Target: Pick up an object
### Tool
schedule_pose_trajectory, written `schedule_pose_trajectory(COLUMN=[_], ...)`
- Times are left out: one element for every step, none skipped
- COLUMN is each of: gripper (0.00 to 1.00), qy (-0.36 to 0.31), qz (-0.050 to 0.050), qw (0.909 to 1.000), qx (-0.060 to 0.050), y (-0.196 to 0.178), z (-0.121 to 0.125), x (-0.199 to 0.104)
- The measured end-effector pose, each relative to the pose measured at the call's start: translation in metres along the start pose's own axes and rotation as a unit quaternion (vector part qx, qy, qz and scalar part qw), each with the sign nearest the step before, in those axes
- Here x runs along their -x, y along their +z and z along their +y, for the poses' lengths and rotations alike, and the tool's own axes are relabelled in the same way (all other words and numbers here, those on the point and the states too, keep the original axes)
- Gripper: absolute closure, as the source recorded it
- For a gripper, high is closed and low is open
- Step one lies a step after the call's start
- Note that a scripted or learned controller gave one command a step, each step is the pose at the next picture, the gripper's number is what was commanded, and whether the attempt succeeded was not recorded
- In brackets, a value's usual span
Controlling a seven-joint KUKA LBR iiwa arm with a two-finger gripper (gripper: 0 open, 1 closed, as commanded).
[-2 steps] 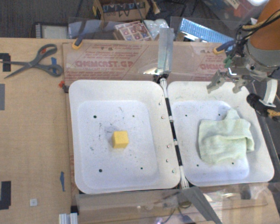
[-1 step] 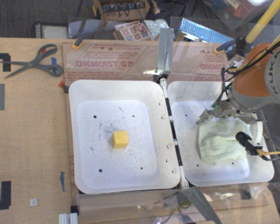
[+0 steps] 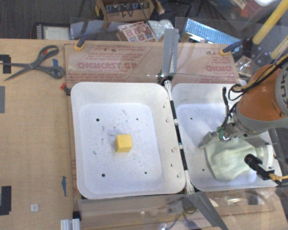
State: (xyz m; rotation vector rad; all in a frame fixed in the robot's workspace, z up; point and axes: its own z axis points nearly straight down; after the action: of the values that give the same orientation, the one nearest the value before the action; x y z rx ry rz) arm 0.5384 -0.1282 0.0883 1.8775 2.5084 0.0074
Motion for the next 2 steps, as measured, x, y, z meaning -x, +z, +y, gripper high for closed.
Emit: schedule_pose_trajectory(gripper=[1.0, 1.0], qy=[0.001, 0.056], qz=[-0.002, 0.001], qw=[1.0, 0.9984], qx=[0.003, -0.004], y=[-0.011, -0.096], z=[0.001, 0.084], x=[0.001, 0.012])
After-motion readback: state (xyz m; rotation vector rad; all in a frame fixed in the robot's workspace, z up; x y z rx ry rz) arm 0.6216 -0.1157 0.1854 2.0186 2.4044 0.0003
